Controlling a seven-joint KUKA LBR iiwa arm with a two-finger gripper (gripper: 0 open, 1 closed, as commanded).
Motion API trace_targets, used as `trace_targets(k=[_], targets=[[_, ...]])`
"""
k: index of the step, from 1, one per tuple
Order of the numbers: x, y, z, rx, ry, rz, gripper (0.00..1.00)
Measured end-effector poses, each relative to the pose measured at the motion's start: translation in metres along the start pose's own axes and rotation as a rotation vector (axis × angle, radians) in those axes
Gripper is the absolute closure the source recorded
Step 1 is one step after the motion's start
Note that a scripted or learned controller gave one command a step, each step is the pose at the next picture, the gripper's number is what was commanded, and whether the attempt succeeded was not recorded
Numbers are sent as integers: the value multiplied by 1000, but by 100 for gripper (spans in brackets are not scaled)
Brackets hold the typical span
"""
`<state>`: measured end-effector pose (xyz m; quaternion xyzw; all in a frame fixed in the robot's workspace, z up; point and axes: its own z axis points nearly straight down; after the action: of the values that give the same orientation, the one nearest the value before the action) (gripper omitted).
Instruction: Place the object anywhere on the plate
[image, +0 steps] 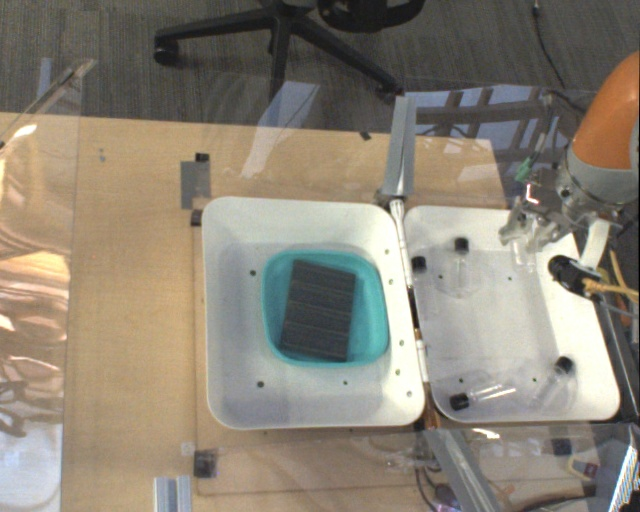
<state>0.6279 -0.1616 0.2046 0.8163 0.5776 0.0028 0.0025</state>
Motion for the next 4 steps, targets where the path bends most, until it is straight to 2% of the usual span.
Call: trace_targets(k=[1, 2, 3, 4], targets=[[0, 0, 0, 0, 0, 0, 0], [24, 12, -164, -7, -1, 112, 0], [-20, 33, -232, -9, -1, 289, 0], [-28, 20, -230, -4, -2, 471, 0]])
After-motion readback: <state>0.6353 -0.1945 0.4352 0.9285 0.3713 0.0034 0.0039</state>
